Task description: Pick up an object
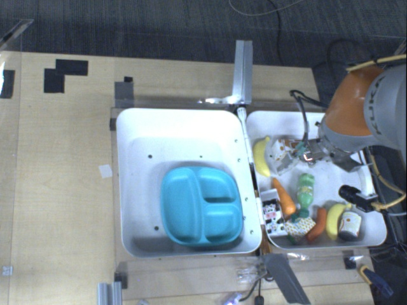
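Smooth, slightly glossy white plastic is seen on both bins (pixel 181 122). The blue tray (pixel 202 205) looks like matt plastic. The bench (pixel 57 189) appears as pale wood, and the post (pixel 243 72) as brushed metal.

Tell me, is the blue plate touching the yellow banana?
Apart. The camera view shows the blue divided plate in the left bin and the banana in the right bin, across the rims.
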`<state>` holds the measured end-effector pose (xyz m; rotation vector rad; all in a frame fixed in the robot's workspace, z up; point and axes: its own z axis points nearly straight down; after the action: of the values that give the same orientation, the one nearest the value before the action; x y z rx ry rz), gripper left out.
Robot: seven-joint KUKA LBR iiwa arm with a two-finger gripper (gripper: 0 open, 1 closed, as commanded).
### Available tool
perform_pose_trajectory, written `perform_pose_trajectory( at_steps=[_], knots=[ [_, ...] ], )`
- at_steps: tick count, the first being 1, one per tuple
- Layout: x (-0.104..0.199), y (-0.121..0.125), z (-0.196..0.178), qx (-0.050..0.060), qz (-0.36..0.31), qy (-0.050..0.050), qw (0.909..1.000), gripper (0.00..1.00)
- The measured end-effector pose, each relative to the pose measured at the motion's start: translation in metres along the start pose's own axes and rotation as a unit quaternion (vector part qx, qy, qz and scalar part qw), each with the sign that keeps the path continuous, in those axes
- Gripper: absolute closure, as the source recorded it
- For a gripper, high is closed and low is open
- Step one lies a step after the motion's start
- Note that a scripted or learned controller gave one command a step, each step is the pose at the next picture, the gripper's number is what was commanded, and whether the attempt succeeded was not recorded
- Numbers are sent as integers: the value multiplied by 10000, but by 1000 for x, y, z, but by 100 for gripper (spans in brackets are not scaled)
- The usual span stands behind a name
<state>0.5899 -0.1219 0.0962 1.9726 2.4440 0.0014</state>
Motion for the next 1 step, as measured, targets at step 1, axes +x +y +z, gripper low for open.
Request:
perform_pose_trajectory(
  at_steps=[1],
  knots=[
    [-34,-44,7,-50,-533,-24,9986,0]
  ],
)
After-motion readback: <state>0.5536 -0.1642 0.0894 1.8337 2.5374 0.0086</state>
